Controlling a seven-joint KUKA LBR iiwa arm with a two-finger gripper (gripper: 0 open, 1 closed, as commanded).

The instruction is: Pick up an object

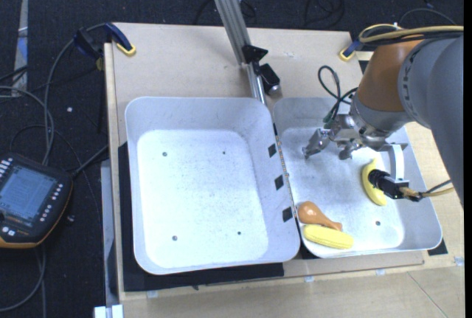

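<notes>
My gripper (pixel 329 148) hangs over the upper middle of the right bin (pixel 295 136), its two grey fingers spread apart with nothing between them. A yellow banana-shaped object (pixel 374 184) lies to the gripper's lower right, near the bin's right side, partly behind a black cable fitting. At the bin's front edge rest an orange pear-shaped object (pixel 316 214) and a yellow corn-like object (pixel 329 237), side by side and touching.
The left bin (pixel 199 184) lies beside the right one. A slanted metal pole (pixel 230 10) with a black clamp stands behind the bins. Yellow-blue clamps (pixel 118 40) grip the bench's back corners. A handheld pendant (pixel 26 198) lies on the floor at left.
</notes>
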